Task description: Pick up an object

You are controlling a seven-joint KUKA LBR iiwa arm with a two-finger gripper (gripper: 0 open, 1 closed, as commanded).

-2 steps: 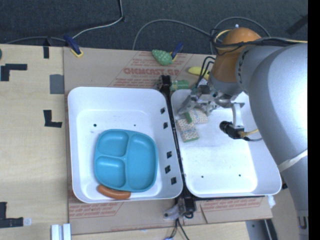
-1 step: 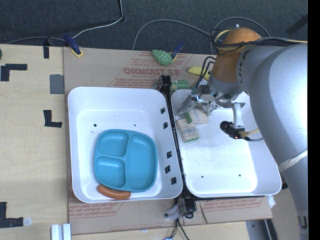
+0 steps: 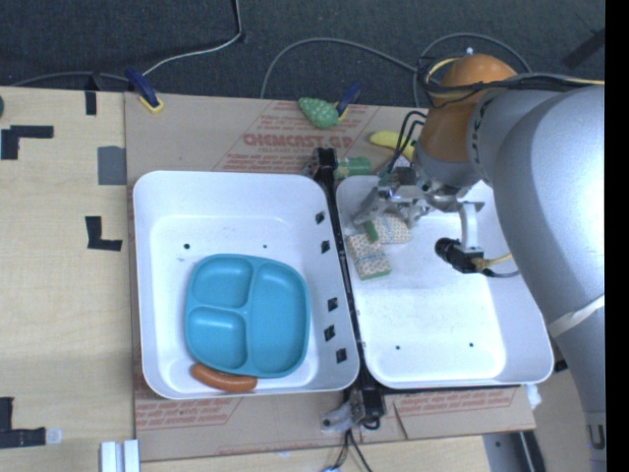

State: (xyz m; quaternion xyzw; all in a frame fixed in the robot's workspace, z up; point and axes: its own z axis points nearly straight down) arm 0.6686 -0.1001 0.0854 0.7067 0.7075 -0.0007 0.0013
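My gripper (image 3: 393,205) is low in the far left corner of the right bin (image 3: 442,352), below the orange band (image 3: 470,79) of the arm. Right under and in front of it lie patterned, cloth-like pieces: one square piece (image 3: 371,258) close to the divider and a paler one (image 3: 396,230) touching the gripper's tip. Whether either piece is gripped is hidden by the wrist. In the left bin (image 3: 167,205) a blue divided plate (image 3: 246,315) lies flat, with an orange sausage (image 3: 224,379) against its near edge.
The arm's grey body (image 3: 550,195) covers the right bin's right side. A black cable plug (image 3: 457,253) hangs near the gripper. Outside the bins at the back lie a green object (image 3: 319,112), a yellow object (image 3: 386,140) and a blue clamp (image 3: 145,90).
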